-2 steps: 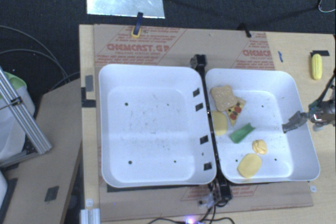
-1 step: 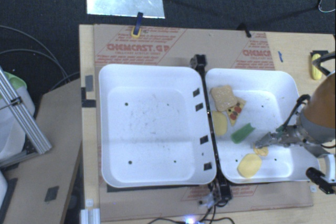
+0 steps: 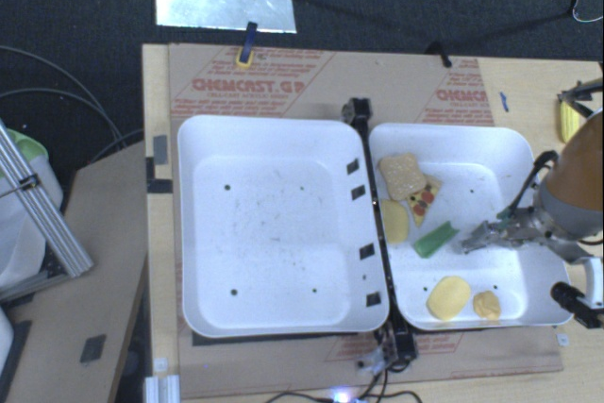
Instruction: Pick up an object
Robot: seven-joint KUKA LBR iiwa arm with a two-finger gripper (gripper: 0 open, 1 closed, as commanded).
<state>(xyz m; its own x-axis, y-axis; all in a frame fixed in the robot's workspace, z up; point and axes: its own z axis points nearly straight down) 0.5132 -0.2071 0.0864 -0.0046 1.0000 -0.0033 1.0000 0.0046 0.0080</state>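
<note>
The arm enters from the right edge of the right bin (image 3: 514,146), its orange band above the wrist over that bin's right rim. The gripper (image 3: 469,243) sits low inside the right bin, near its middle, pointing toward the bin's left side. Whether it is spread or closed cannot be told; nothing is seen in its grasp.

Right bin contents:
- A green block (image 3: 434,240), flat and oblong, lying at a slant near the bin's centre, just beside the gripper's tip. Contact cannot be confirmed.
- A pale yellow oval piece (image 3: 395,222) near the left wall, just beside the green block's left end.
- A tan, rough-surfaced square piece (image 3: 401,172) in the upper left part of the bin.
- A small red and yellow item (image 3: 423,197) touching the tan piece's lower right edge; its shape is too small to make out.
- A yellow rounded object (image 3: 449,296) near the front wall, smooth in outline.
- A smaller orange-tan lump (image 3: 487,304) just right of it, near the front wall.

The left bin (image 3: 274,132) adjoins the right bin along a black hinged divider. Both rest on a cardboard sheet (image 3: 283,75) over the bench.
</note>
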